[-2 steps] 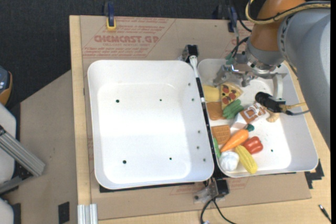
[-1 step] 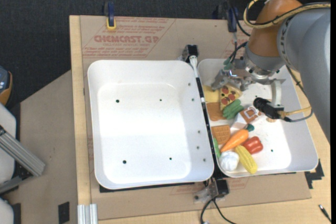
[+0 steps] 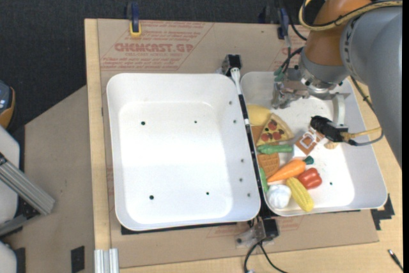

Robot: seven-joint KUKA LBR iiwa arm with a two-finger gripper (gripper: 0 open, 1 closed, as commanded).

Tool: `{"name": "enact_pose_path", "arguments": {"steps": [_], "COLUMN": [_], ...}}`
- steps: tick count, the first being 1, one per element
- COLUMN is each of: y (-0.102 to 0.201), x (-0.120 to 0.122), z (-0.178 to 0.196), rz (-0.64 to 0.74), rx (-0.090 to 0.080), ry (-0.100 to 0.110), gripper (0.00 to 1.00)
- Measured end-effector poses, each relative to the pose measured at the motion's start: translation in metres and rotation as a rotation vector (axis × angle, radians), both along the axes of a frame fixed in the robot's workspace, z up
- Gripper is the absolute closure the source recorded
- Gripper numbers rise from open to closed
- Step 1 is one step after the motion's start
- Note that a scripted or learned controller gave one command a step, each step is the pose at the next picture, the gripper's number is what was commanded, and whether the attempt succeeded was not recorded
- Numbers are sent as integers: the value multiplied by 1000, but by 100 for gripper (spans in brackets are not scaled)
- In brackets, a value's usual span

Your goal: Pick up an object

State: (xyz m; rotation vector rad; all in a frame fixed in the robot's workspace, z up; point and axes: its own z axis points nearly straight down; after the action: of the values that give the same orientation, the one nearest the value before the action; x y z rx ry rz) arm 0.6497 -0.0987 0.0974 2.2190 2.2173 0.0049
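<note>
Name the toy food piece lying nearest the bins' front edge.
The yellow plastic corn cob, beside the white garlic bulb; the carrot and tomato lie farther back.

You cannot tell how the claw (image 3: 285,98) stands; its tips blur into the far end of the right bin (image 3: 358,195). The arm (image 3: 377,48) runs off the right edge and covers that bin's far right corner. The toy food (image 3: 284,169) overlaps in a heap, so several pieces are half hidden.
</note>
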Motion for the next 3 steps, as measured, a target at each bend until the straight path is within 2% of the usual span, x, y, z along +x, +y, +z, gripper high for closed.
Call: {"name": "enact_pose_path", "arguments": {"steps": [1, 2, 3], "y": [-13, -12, 5], "x": [-15, -14, -71], "z": [-13, -12, -13], "rz": [-1, 0, -1], "rx": [1, 1, 3], "ry": [9, 7, 10], "gripper": [100, 0, 0]}}
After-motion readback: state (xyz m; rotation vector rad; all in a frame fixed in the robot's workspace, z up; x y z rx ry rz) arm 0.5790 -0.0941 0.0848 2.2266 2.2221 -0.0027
